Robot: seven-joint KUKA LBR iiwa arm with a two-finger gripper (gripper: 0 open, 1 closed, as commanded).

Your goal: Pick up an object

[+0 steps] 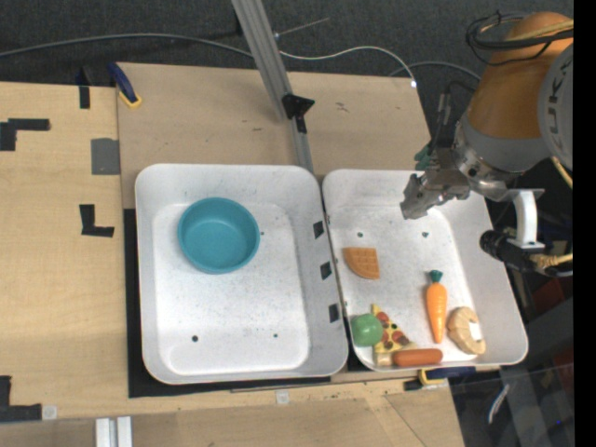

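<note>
Both bins white with fine dark speckle: left bin (pixel 158 343), right bin (pixel 391 189). Bowl (pixel 219 235) teal, solid. Waffle (pixel 362 263) orange-tan with a grid pattern. Carrot (pixel 436 310) orange, green top. Bread (pixel 465 330) tan and white. Sausage (pixel 416 358) red. Green ball (pixel 367 329) beside a multicoloured toy (pixel 388 333) in yellow, red and dark. Gripper (pixel 424 196) grey; arm (pixel 517 82) orange and grey. Bench (pixel 56 277) light wood with black tape marks (pixel 90 220).

Bowl (pixel 219 235) in left bin (pixel 158 343); carrot (pixel 436 310) in right bin (pixel 372 192).
</note>
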